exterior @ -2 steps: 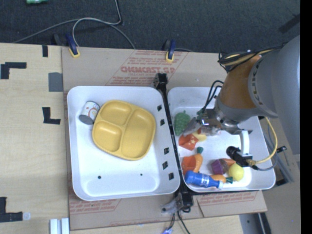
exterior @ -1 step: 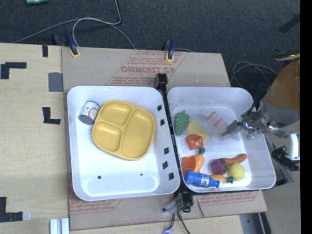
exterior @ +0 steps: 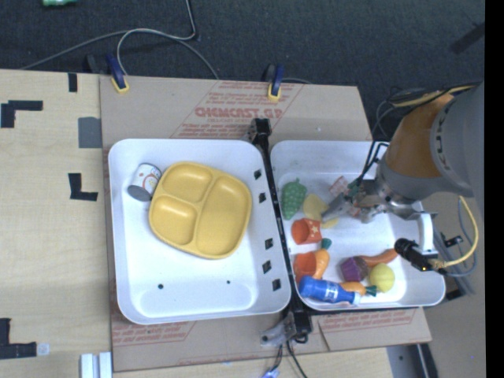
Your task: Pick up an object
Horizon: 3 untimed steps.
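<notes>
Camera view: two bins (exterior: 126, 235), one yellow plate (exterior: 200, 209).

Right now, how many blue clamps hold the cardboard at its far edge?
2. One blue clamp grips the far edge near the cardboard's left corner; the other clamp sits further right, above the gap between the bins.
</notes>
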Each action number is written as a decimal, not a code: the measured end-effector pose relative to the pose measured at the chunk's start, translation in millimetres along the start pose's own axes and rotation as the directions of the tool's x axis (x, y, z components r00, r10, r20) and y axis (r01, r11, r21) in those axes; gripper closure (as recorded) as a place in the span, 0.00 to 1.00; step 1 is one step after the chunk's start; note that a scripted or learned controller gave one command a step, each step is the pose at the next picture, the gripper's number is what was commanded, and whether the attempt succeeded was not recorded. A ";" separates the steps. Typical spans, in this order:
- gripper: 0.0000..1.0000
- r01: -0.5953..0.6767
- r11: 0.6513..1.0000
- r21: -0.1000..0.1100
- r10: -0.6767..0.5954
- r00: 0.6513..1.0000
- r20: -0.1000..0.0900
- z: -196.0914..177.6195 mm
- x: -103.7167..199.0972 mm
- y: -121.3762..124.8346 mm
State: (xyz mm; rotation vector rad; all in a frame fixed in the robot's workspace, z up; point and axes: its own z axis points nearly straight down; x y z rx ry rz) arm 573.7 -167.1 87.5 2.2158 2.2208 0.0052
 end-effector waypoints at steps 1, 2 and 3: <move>0.00 0.000 1.000 0.001 0.000 1.000 0.000 0.7 13.9 60.5; 0.00 0.001 1.000 0.004 -0.001 1.000 -0.001 2.7 53.9 95.3; 1.00 0.002 1.000 0.023 -0.002 1.000 0.001 -7.0 51.2 92.0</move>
